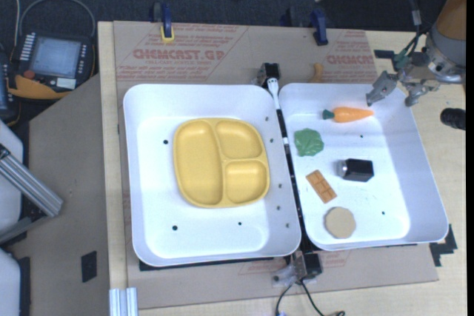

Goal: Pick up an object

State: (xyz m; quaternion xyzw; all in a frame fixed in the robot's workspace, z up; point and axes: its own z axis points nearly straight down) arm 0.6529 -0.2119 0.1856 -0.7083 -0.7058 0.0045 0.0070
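Note:
The right bin holds an orange carrot, a green leafy piece, a black block, a brown rectangular wafer and a round tan disc. My gripper hangs over the bin's far right corner, just above and to the right of the carrot. It is open, its two fingers spread apart with nothing between them.
In the left bin lies a yellow divided plate. A black clip sits where the two bins meet at the back. Blue clamps hold the cardboard sheet under the bins. A handheld controller lies off the bench at far left.

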